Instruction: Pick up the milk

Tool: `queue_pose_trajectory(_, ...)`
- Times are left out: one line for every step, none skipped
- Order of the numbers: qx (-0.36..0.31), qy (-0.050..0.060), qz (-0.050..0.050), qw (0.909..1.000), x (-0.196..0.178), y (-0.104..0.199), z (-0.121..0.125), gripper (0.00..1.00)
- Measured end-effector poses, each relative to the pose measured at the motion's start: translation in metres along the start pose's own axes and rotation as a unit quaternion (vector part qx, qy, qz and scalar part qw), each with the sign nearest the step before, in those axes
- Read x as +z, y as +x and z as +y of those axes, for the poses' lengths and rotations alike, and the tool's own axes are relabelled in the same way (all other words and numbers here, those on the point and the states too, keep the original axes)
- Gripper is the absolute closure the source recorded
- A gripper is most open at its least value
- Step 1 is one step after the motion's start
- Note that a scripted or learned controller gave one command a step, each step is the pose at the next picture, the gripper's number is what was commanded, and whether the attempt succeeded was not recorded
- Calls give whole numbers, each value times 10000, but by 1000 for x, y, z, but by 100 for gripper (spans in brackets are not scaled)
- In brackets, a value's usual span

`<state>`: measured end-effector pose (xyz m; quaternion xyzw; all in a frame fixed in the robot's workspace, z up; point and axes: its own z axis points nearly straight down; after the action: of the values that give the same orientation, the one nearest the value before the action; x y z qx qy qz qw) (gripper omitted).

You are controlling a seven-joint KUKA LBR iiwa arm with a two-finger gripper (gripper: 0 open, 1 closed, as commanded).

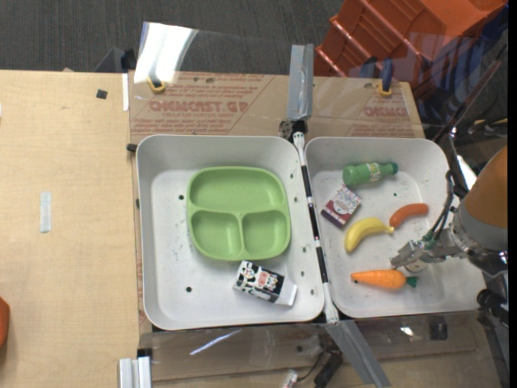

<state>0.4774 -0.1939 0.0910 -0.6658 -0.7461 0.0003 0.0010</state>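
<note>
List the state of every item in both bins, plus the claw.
milk carton: lying flat, left bin, beside the plate
green plate: upright, nothing on it
green bottle: on its side
banana: lying flat
carrot: lying flat
claw: over right bin, above carrot

Pale wooden bench [56,217] over dark grey floor [161,6], perhaps carpet; orange structure [404,14] behind.

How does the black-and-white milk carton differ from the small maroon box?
The black-and-white milk carton lies in the left bin, just below the green divided plate; the small maroon box lies in the right bin among the toy foods. The carton looks longer and cow-patterned; the box is more compact, with a pale label. Both lie flat and tilted, with the gripper touching neither.
</note>
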Motion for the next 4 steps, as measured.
queue_pose_trajectory(10, -7, -7, 10000, 0, 3, 21, 0)
queue_pose_trajectory(-16, -8, 6, 10000, 0, -24, 61, 0)
queue_pose_trajectory(-186, -5, -4, 9998, 0, -15, 8, 0)
queue_pose_trajectory(-180, -13, -9, 9998, -10, -15, 9, 100)
